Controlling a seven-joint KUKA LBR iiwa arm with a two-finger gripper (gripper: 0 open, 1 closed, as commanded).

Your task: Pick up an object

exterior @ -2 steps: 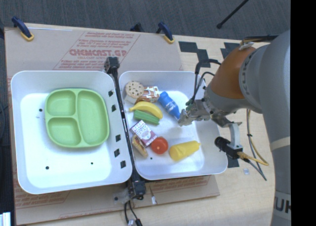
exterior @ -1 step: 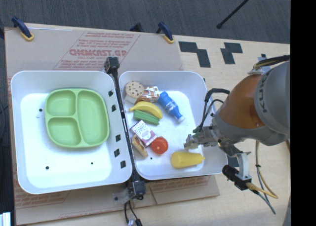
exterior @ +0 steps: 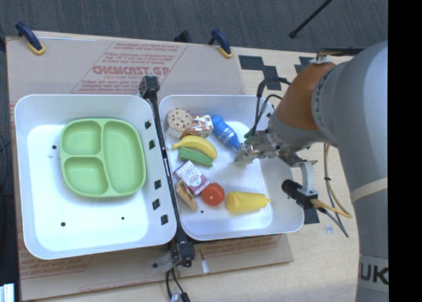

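my pincer (exterior: 247,155) hangs low in the right bin (exterior: 280,218), just right of the blue bottle (exterior: 225,133); whether it is apart or together i cannot tell. banana (exterior: 196,144), tomato (exterior: 212,194) and yellow pear (exterior: 246,201) lie nearby; a green plate (exterior: 103,157) fills the left bin (exterior: 39,228).

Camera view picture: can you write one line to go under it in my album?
Robot gripper reaches into the right bin of toy food beside a blue bottle; a green plate sits in the left bin.

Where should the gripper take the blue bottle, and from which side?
Judging by its pose, grip the blue bottle across its narrow middle, coming straight down from above. It lies flat and slanted, with the gripper just to its right and free bin floor on that side.
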